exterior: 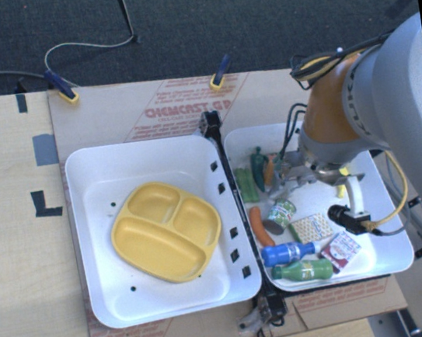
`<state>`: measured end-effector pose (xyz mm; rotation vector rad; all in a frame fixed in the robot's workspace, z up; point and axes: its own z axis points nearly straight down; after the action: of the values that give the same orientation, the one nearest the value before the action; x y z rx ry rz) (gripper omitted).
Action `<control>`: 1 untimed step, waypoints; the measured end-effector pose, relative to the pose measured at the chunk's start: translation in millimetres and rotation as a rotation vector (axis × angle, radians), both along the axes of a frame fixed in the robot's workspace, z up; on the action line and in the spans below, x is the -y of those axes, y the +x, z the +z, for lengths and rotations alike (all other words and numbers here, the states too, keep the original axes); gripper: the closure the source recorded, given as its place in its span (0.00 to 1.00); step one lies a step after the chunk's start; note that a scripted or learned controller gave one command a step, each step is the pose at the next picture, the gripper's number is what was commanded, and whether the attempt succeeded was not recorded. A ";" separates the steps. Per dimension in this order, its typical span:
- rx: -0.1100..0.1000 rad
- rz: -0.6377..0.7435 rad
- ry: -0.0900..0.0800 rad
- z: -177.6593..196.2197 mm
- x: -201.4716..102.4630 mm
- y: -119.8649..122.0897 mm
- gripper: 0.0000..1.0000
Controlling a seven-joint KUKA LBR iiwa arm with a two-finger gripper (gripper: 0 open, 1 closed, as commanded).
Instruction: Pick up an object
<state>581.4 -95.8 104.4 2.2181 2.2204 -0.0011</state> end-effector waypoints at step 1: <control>0.000 0.000 0.000 -0.1 0.0 -0.1 0.00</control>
<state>581.3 -95.8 104.4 2.2181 2.2205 -0.0013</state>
